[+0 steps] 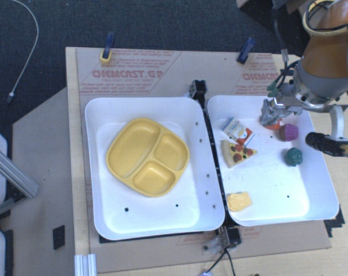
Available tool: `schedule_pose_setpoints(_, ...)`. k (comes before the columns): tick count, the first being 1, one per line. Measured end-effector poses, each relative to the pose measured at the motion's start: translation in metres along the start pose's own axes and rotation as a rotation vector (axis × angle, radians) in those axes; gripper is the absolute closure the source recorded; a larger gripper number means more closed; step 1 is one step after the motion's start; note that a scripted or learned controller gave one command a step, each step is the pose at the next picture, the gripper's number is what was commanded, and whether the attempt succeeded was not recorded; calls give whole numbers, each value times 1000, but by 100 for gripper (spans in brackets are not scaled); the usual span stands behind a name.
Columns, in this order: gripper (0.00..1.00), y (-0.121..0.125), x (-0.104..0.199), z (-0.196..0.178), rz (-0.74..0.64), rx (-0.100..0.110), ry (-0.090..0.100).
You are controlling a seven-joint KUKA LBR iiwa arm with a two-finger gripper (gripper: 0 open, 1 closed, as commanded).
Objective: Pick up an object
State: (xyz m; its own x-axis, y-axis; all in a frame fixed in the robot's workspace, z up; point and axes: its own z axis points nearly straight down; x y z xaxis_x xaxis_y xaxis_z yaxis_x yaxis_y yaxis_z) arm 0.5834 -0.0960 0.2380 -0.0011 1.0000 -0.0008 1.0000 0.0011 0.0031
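White bins [104,211], hand [271,118] perhaps near purple toy [288,133]

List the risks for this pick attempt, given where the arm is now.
1. The end effector is low in the right bin, close beside the purple toy and a small red piece; it may knock them aside rather than grip one.
2. The purple toy and green ball look rounded, so either may roll off if nudged.
3. The end effector works near the bin's far wall and could catch it.
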Motion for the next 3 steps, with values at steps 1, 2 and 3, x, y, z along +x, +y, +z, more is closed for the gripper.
schedule_pose_setpoints(1,100,-3,53,-7,-4,3,3)
schedule_pose_setpoints(2,100,-7,110,-10,-4,4,2)
schedule_pose_setpoints(3,100,-22,154,7,-3,7,2)
